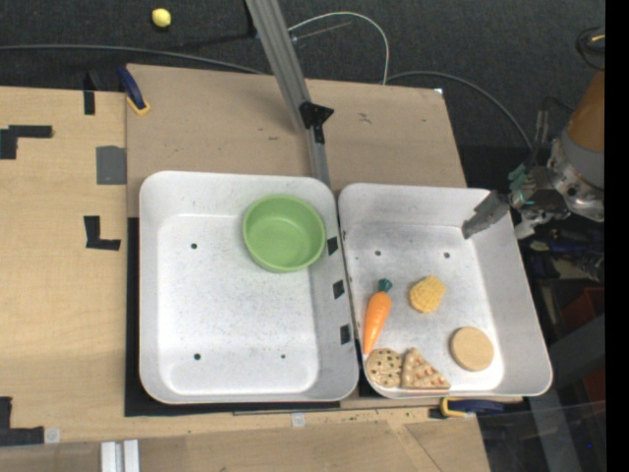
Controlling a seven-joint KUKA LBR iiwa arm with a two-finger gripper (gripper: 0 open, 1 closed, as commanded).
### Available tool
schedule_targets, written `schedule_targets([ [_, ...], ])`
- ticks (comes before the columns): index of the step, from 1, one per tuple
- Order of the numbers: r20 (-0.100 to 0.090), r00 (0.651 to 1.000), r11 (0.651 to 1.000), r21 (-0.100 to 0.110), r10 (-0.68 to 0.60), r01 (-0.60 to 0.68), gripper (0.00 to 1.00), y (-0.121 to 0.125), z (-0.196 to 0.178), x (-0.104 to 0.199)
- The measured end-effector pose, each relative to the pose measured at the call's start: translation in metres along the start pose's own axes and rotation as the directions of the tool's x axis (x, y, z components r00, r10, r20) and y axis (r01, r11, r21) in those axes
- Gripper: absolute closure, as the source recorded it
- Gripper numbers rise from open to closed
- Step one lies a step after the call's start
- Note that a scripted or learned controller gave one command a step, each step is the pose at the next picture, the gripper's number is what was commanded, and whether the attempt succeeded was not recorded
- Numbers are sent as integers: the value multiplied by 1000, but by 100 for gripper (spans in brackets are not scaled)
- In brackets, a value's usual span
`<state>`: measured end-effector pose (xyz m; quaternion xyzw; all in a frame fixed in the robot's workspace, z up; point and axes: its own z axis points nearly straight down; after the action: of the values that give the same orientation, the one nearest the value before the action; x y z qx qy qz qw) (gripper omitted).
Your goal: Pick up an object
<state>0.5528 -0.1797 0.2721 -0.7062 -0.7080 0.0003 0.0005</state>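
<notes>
Camera view, left to right: the left bin [167, 293] holds a green bowl [284, 232] near its back wall, and its smooth round rim could slide out of my grip. In the right bin [521, 293] a carrot [376, 320], a cookie [383, 367] and a pizza slice [425, 372] crowd the front left corner, touching or nearly so; reaching there I could hit the wall or nudge a neighbour. A yellow waffle [427, 294] and a tan disc [472, 348] lie apart, though flat things may slip. My pincer [488, 214] hovers over the back right rim, carrying nothing; whether it is open I cannot tell.
</notes>
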Motion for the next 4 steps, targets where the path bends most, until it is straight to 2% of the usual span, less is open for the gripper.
schedule_targets([
  [1, 0, 1000, 1000, 0, 0, 0, 0, 0, 0, 0],
  [4, -1, 1000, 1000, 6, 1, -1, 0, 12, 157, 7],
])
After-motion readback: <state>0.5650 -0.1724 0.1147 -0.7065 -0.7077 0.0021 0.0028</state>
